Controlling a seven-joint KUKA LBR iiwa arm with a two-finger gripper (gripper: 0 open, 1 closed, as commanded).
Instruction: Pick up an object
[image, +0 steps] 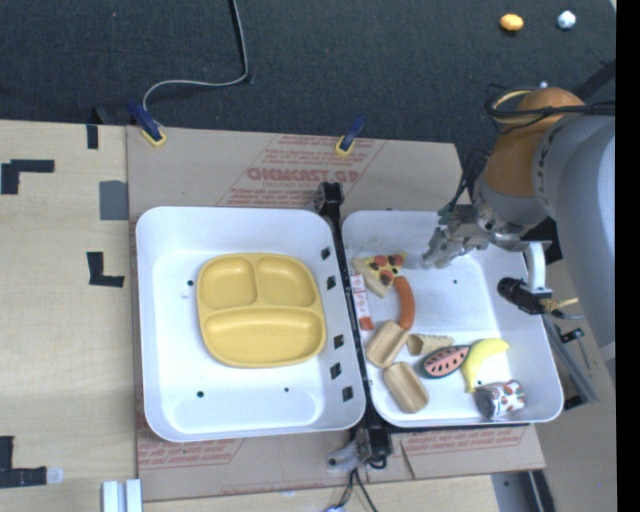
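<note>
Your tool (441, 252) hovers over the right bin (520, 405) on the cardboard-covered surface (290, 165); its grip state is unreadable.

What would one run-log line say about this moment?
hand: over right bin, far side, holding nothing seen | nearest: pizza slice, sausage | left bin: yellow divided plate | pick: not yet done
</note>
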